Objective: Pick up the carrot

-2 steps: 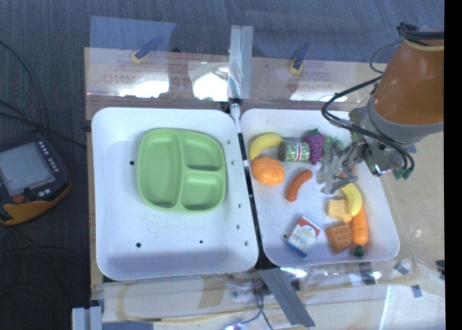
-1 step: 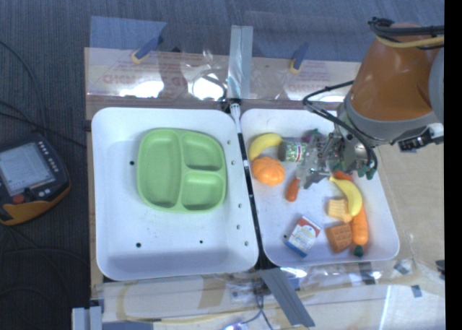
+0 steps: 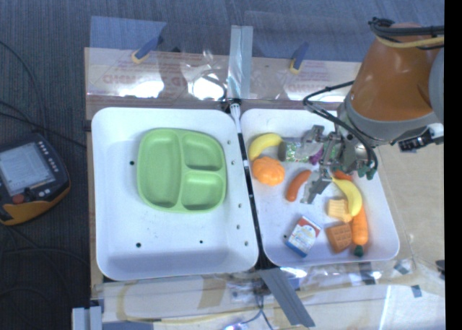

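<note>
Two white bins sat side by side; the carrot (image 3: 359, 228) lay in the right bin (image 3: 386, 209). The gripper (image 3: 323, 175) hovered nearby over a sausage (image 3: 297, 184), its grip state unclear.

Right bin (image 3: 271, 245) crowded: carrot (image 3: 359, 228) jammed at right wall, banana (image 3: 349, 196) touching above, cracker (image 3: 338, 237) just left. Open floor along its left-front. Left bin (image 3: 115, 249): green tray (image 3: 182, 170) mid-back, front free.
</note>
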Robot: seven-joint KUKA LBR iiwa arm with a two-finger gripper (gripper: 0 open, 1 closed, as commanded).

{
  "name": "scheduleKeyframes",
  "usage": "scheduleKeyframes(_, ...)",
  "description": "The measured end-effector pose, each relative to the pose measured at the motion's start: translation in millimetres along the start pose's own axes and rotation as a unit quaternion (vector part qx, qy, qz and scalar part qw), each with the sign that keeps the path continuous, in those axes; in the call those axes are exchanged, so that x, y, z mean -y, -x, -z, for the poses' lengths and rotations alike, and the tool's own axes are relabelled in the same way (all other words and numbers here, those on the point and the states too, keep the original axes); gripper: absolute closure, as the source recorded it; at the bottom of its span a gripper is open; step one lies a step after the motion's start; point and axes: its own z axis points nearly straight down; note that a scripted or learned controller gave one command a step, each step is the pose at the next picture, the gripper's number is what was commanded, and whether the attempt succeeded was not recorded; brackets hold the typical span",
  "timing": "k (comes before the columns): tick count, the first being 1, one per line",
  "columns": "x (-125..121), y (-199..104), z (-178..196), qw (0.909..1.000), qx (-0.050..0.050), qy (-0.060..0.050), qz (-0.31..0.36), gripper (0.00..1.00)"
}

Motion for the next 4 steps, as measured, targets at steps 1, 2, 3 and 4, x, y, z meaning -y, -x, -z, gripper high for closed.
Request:
scheduleKeyframes(1,36,-52,-90,0.9985,-0.005,0.000,-0.054,0.00)
scheduleKeyframes(2,72,-42,-145,0.9994,0.001,0.003,-0.034,0.00)
scheduleKeyframes(3,72,-37,-131,0.9994,0.009,0.001,-0.033,1.00)
scheduleKeyframes(4,123,-38,-95,0.9928,0.000,-0.001,0.120,1.00)
